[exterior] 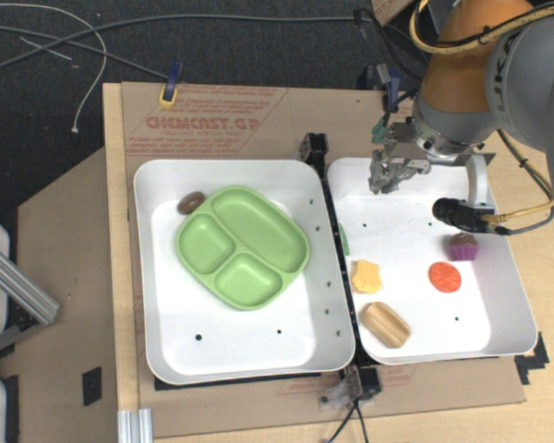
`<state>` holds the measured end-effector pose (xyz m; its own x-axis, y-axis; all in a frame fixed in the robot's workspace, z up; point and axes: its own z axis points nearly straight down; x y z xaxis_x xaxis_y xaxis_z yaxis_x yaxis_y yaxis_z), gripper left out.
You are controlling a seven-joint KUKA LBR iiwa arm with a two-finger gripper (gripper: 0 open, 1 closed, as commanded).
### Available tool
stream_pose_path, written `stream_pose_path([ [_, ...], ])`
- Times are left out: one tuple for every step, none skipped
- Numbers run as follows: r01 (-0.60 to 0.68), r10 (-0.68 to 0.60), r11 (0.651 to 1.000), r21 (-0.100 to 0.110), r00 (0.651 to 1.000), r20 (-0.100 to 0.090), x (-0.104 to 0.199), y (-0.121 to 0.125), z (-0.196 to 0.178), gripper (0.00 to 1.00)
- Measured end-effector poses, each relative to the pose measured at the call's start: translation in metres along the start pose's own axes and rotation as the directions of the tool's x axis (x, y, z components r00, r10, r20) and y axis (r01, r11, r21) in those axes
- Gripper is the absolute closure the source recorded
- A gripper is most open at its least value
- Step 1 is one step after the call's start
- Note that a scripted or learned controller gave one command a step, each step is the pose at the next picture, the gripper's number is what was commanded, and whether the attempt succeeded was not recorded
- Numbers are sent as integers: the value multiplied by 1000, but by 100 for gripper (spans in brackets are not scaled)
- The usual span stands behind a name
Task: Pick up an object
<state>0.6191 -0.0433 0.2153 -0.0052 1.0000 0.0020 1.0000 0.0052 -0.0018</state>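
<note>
While the grey arm with the orange band (pixel 471 35) is reaching in from the right, its two-finger gripper (pixel 388 178) is hanging over the far left part of the right shallow white bin (pixel 499 340), pointing down. Can't tell whether the jaws are apart or together; nothing is showing between them. Four objects are lying in that bin, all nearer than the gripper: a small purple lumpy piece (pixel 463 246) toward the right side, a round red-orange piece (pixel 445 277) just below it, a yellow chunky piece (pixel 367 276) near the bin's left wall, and a tan rounded bread-like roll (pixel 386 324) just beneath the yellow one at the near edge. All four are sitting apart from the gripper. Over in the left shallow white bin (pixel 166 340), a green plastic divided tray (pixel 243 245) is lying tilted near the middle, and a small brown oval thing (pixel 192 202) is resting at the tray's far left corner. Both bins are sitting on the cardboard-covered surface (pixel 222 123).
</note>
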Motion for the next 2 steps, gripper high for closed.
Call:
stream_pose_path([
  [0, 0, 1000, -2, 1000, 0, 56, 7, 6, 100],
  [0, 0, 1000, -4, 1000, 0, 105, 25, 9, 100],
])
